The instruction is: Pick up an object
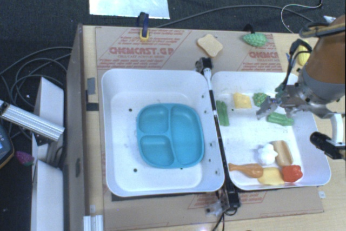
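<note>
In the camera view, two white bins sit side by side. The left bin holds a blue plate with three parts. The right bin holds toy food. The gripper hangs low over this bin, right above a green bumpy veggie. Whether it is spread or pinching cannot be told from here. A yellow block and a small green piece lie just beside it. A green bean lies by the bin's left wall. Near the front edge lie a chicken leg, a white ball, a hot dog and a red pepper.
</note>
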